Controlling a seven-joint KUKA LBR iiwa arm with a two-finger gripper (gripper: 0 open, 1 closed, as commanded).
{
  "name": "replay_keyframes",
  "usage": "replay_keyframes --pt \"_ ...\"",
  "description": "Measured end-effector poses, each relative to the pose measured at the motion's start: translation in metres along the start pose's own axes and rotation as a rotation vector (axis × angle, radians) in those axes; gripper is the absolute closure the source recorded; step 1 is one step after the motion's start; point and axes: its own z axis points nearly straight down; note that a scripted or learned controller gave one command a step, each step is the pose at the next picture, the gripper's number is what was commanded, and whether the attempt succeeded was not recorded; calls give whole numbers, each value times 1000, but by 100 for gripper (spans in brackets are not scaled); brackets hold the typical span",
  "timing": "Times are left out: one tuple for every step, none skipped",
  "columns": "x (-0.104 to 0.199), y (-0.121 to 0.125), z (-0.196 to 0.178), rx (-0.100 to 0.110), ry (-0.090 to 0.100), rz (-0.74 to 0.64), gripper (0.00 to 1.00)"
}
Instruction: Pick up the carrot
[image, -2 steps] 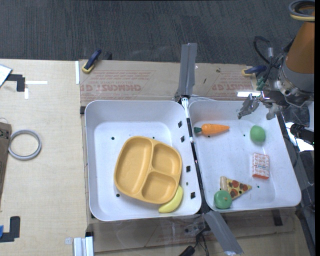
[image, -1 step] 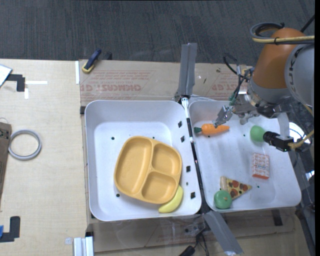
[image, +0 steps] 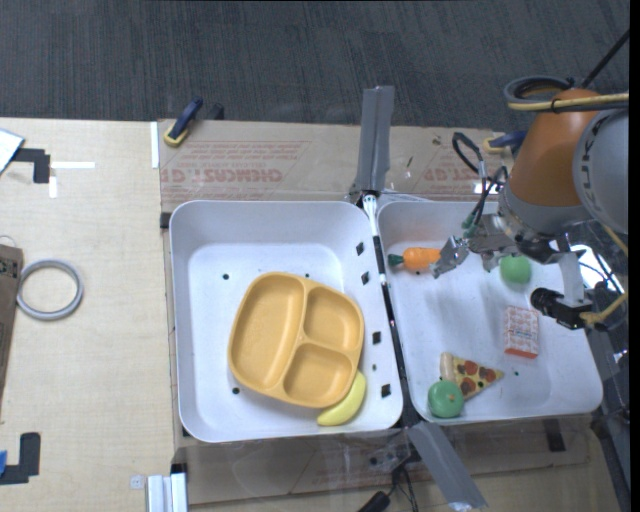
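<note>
The carrot is orange with a green stub at its left end. It lies flat near the back left corner of the right bin. My gripper reaches in from the right and sits low at the carrot's right end, touching it or just short of it. The carrot rests on the bin floor and looks unlifted. The grey arm with its orange band leans over the bin's back right corner.
The right bin also holds a green ball under the wrist, a red-and-white packet, a pizza slice and a green fruit. In the left bin lie a yellow divided plate and a banana. A tape roll sits on the bench.
</note>
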Motion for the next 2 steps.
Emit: replay_keyframes --pt "16 41 37 -3 -1 -90 0" --pt "14 40 27 0 -3 -89 100"
